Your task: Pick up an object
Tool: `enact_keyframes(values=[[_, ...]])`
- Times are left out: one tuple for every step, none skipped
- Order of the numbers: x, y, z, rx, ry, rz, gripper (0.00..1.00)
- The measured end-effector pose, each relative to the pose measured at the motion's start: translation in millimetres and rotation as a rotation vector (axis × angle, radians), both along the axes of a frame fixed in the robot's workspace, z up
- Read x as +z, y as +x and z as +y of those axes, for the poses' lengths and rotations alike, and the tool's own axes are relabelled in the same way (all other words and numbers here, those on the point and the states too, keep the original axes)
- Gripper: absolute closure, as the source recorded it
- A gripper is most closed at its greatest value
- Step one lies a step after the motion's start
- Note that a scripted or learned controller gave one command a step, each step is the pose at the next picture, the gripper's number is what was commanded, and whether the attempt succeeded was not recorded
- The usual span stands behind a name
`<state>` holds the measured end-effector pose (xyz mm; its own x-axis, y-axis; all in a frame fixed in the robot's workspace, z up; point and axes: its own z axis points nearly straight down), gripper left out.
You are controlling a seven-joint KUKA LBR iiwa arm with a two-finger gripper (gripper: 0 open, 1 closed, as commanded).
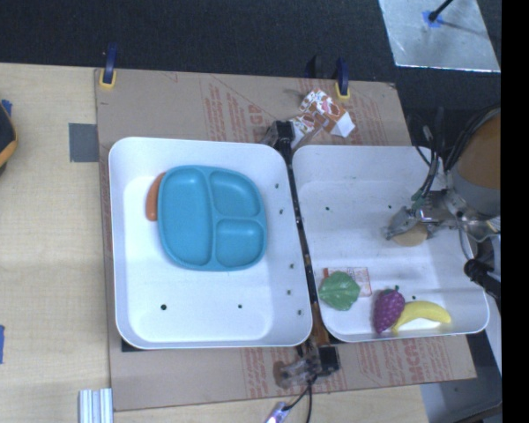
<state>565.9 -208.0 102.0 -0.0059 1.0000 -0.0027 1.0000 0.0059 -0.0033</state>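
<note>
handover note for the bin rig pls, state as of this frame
Hand: low in the right bin, at a small tan object; open or shut is unclear, and no grasp is visible.
Right bin, near edge: green leafy piece, purple grapes, banana.
Left bin: blue divided plate, with an orange item partly under its left rim.
Done: nothing visibly lifted.
Left: secure one object and raise it clear.
</note>
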Motion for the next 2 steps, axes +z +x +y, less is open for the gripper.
enact_keyframes(values=[[-10,71,37,-0.002,0.004,-0.001,1.0],[63,91,74,-0.001,0.003,-0.004,1.0]])
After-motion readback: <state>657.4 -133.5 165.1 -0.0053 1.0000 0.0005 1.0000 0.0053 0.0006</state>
